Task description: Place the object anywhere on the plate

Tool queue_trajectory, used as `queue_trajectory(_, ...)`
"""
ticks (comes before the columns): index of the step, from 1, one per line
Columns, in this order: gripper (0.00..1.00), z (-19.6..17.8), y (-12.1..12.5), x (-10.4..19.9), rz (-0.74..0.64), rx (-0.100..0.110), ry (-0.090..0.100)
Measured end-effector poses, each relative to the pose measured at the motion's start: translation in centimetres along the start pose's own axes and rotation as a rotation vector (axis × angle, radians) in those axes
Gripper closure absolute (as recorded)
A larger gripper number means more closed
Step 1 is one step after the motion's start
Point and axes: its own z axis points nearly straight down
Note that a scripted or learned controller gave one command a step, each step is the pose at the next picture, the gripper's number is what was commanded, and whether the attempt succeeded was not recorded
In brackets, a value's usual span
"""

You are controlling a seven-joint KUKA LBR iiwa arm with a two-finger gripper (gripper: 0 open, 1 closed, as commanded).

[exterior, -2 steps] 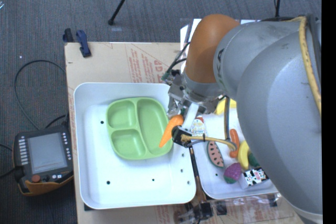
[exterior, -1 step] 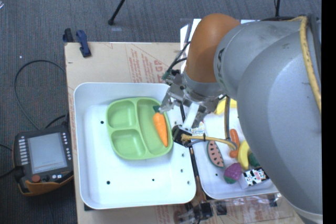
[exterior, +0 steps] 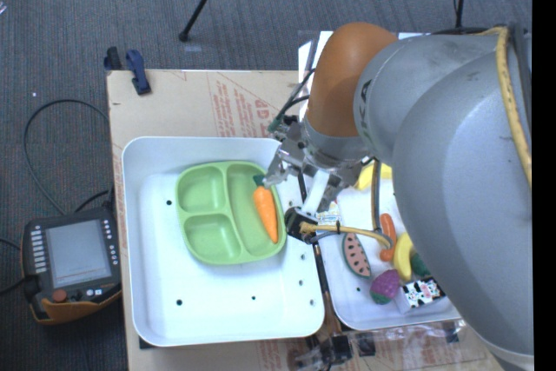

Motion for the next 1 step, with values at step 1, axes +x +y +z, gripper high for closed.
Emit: queue_trajectory(1, 0.0, 0.0, 0.0, 0.0, 0.0, 0.0, 0.0)
